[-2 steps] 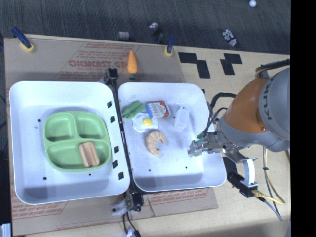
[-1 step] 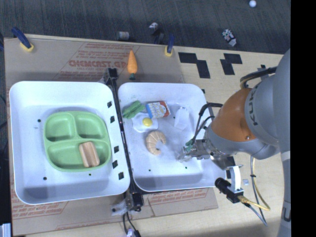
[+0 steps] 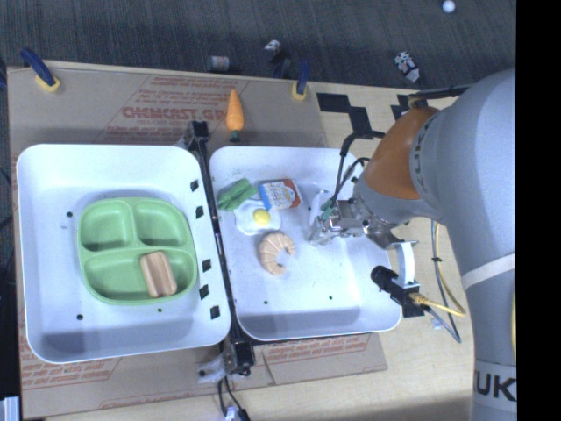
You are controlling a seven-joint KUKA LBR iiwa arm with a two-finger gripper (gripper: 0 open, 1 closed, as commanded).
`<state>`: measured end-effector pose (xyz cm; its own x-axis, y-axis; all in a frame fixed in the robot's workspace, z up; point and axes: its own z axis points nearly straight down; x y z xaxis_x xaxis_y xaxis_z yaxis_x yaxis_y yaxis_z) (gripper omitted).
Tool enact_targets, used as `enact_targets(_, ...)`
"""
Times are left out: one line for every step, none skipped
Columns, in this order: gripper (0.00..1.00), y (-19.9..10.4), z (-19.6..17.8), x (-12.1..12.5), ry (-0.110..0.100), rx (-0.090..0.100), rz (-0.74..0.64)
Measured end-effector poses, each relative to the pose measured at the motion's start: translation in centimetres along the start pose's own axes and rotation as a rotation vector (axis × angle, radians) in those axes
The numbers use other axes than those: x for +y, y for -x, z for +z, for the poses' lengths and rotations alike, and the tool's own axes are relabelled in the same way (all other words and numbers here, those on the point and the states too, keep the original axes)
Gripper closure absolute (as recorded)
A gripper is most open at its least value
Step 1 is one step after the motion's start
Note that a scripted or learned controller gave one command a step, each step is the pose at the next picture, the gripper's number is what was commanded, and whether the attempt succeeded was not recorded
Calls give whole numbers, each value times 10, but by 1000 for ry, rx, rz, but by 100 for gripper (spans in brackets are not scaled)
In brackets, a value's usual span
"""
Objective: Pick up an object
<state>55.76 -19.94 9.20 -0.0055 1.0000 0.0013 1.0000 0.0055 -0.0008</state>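
In the right bin lie a tan croissant, a fried egg, a green vegetable piece and a small red and white carton. My gripper is down over the right half of this bin, right of the croissant and just below the carton. No object shows between its metal tips. The grey arm with its orange band comes in from the right and covers the bin's right wall.
The left bin holds a green divided plate with a brown bread-like block in its lower compartment. An orange carrot lies on the cardboard behind the bins. Clamps and cables sit around the bench edges.
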Motion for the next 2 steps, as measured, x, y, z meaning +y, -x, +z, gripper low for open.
enact_targets(100,5,-58,-81,0,0,1)
enact_targets(100,12,-136,-58,3,-2,0)
